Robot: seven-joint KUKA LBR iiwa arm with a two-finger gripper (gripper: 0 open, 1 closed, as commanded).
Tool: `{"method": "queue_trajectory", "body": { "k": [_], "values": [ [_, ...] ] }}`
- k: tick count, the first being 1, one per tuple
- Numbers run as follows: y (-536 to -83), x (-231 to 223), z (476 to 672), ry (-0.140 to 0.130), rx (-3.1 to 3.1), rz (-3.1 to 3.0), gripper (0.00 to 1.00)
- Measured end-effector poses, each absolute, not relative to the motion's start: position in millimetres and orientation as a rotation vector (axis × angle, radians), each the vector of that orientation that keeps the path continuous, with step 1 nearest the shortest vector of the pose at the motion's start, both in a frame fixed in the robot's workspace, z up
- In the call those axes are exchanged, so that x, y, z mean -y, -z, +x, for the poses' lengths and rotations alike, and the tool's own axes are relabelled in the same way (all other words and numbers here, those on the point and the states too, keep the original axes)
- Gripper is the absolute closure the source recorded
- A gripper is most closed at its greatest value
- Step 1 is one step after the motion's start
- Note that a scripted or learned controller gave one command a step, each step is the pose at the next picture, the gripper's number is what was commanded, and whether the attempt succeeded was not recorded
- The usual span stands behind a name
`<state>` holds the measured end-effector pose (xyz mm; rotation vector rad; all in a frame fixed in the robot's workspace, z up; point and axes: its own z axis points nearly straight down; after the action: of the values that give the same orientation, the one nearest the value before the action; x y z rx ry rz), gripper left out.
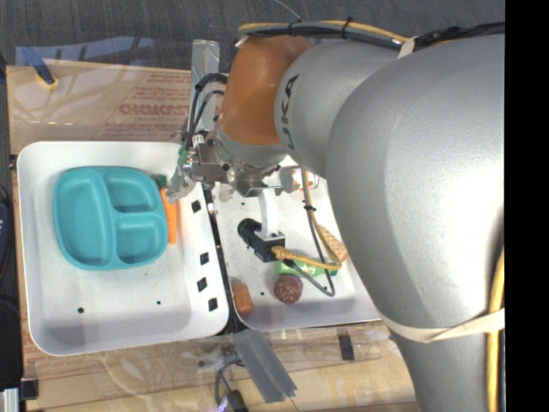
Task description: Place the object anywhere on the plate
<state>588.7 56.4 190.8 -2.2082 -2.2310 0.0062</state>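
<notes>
Grey arm (403, 144) comes in from the right and covers much of the right bin (283, 318). Its orange band (257, 93) sits above the divider between the bins. The gripper (182, 178) is at the top right of the left bin (103, 320), just past the upper right corner of the plate (90, 221).

Gripper state: cannot tell. The tip is small, cluttered and partly hidden by the wrist, so it is unclear whether it is apart, together or clamped on anything.

Task thing: a small orange toy carrot (171, 220), in the left bin, lying lengthwise along the right rim of the plate. It is just beside the rim, maybe touching it, and not on the plate. A bit of green shows at its upper end, right under the gripper tip. The two are very close there, but contact cannot be confirmed.

Plate: teal, with three compartments, in the upper left part of the left bin.

Right bin, near the lower edge:
- a short brown-orange piece (243, 297) close to the divider
- a dark reddish round thing (288, 289) near it, to its right
- a green piece (309, 269) just above the round thing; what it is cannot be told

Printed cardboard (111, 101) lies beyond the top edge of the left bin.
</notes>
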Motion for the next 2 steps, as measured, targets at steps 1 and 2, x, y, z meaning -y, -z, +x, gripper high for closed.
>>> {"method": "queue_trajectory", "body": {
  "k": [1,2],
  "values": [
    [-200,-57,589.0,-0.008,2.235,-2.202,1.0],
    [-126,-103,599.3,-0.017,2.228,-2.205,1.0]
  ]
}}
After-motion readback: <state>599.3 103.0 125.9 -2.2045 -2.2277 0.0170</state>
